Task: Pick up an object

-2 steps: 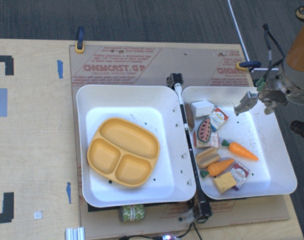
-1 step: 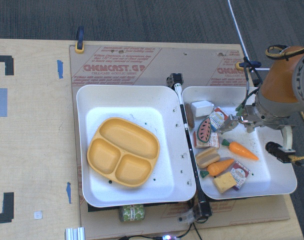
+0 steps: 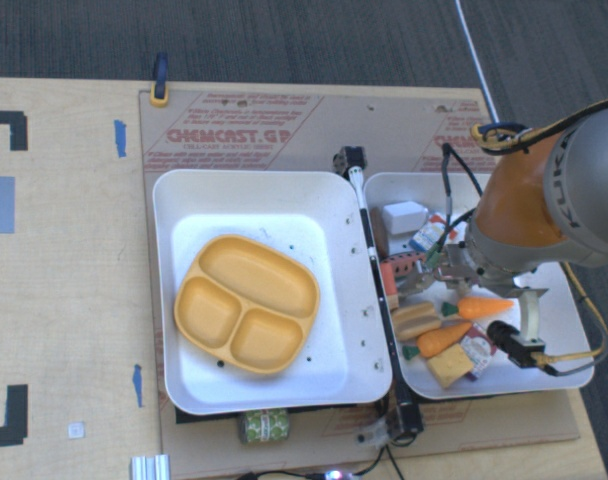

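Reaches in from the right over the right bin (image 3: 559, 330), with the arm (image 3: 519, 208) hanging low above the clutter. Ends in a gripper (image 3: 431, 271) at the bin's left half, close to the dividing wall. Cannot tell whether open or closed: too small and too tangled with the items under it. Shows nothing plainly held.

Lying nearest, toward the camera from the gripper: a tan bun-like piece (image 3: 416, 319), just beside it, long axis roughly left to right. Right of that, an orange carrot-like piece (image 3: 484, 308), also left to right, thick end toward the bun. Below both, a second carrot-like piece (image 3: 442, 340), slanted, touching a yellow block (image 3: 450, 368) at the bin's near edge. On the far side of the gripper, a white box (image 3: 404, 215) near the bin's back corner, with a small printed packet (image 3: 431, 236) between box and gripper.

Probably turns on the bun: the closest target, calling for a short shift toward the near edge and a grip set across its short side. Risks nudging the neighbours, packed so tightly.

In the left bin (image 3: 324, 208), well apart, a yellow divided plate (image 3: 246, 303), flat and far wider than the other things.
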You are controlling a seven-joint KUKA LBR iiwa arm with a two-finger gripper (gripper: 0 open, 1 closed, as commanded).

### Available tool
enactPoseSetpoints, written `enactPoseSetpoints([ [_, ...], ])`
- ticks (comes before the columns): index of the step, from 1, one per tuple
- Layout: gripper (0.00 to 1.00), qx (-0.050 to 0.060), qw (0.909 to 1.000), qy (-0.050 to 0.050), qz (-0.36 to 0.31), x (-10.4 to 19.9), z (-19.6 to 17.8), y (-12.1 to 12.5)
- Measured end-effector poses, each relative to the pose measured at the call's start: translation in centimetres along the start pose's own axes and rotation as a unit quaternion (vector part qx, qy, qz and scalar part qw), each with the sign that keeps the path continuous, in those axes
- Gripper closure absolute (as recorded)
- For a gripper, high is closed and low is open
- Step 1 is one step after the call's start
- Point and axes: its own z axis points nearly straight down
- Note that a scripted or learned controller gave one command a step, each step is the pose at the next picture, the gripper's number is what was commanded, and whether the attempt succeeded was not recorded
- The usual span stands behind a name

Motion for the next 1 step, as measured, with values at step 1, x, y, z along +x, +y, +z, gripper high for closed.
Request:
enactPoseSetpoints([
  [1, 1.0, -0.004, 1.0, -0.002, 0.001, -0.11, -1.13, 0.22],
])
